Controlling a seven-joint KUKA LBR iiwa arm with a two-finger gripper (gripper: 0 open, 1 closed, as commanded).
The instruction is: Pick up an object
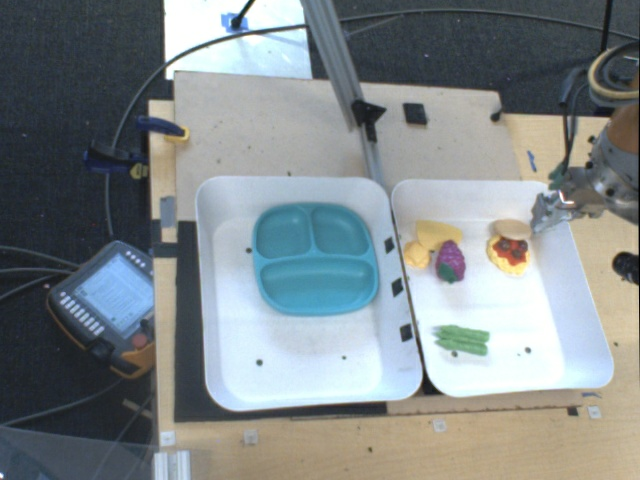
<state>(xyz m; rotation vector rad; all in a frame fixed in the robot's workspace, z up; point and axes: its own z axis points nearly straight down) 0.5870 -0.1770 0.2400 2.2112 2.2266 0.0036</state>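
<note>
Tabletop point(300, 128) carries two white bins; toy food sits in the right bin point(580, 298). Claw point(548, 211) hovers at that bin's far right rim, just beside the pizza toy point(510, 253); its opening cannot be told. Nothing visibly held, so the pick is not yet done.

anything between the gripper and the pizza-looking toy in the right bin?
Nothing visible. The gripper sits at the right bin's upper right, just right of the pizza toy, with bare bin floor between them. The purple grapes, yellow piece and green beans all lie on the toy's far side, further left.
</note>
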